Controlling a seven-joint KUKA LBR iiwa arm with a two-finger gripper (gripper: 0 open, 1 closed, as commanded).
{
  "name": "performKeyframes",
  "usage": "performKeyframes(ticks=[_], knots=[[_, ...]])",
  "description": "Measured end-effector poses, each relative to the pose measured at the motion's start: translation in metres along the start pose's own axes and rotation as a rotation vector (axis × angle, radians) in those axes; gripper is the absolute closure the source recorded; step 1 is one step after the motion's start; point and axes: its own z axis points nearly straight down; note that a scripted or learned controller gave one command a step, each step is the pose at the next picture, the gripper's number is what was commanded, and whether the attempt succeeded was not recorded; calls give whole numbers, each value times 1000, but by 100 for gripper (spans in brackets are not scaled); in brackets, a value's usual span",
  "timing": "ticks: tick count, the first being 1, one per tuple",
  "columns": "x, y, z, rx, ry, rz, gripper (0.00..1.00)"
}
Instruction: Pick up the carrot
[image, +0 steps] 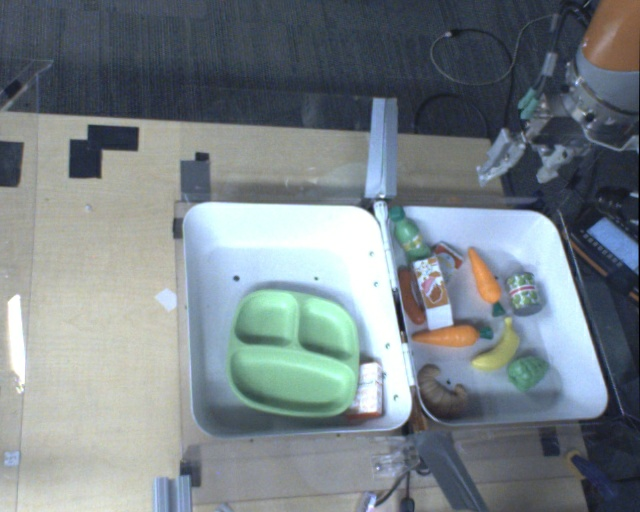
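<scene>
**Two carrots in the right bin, arm waiting above**

While the arm (605, 60) hangs beyond the far right corner of the bench, its gripper (520, 150) sits spread open with nothing between the fingers.

Biggest first: two white bins. The left bin (200, 300) holds one green divided plate (295, 352) and one small packet (369, 390) at its near right corner. The right bin (570, 270) is the busy one: one carton (432, 292) near its left wall, one green bottle (409, 236) at the far left corner, one brown pastry (444, 392) by the near edge, one banana (499, 346), one can (522, 292), one green lump (527, 372).

And carrots, count them: two! One carrot (484, 274) lies slanted mid-bin, clear of its neighbours; a second carrot (450, 336) lies crosswise, touching the carton's near end.

Likely light, rigid toy plastic, smooth and tapered, so it could squirt out of a pinch. Best bet: close across the thick middle of the slanted one, fingers square to its length.
</scene>
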Motion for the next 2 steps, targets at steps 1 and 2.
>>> performKeyframes(ticks=[1, 2], knots=[[-59, 13, 166, 2, 1, -216, 0], [-113, -13, 270, -1, -1, -272, 0]])
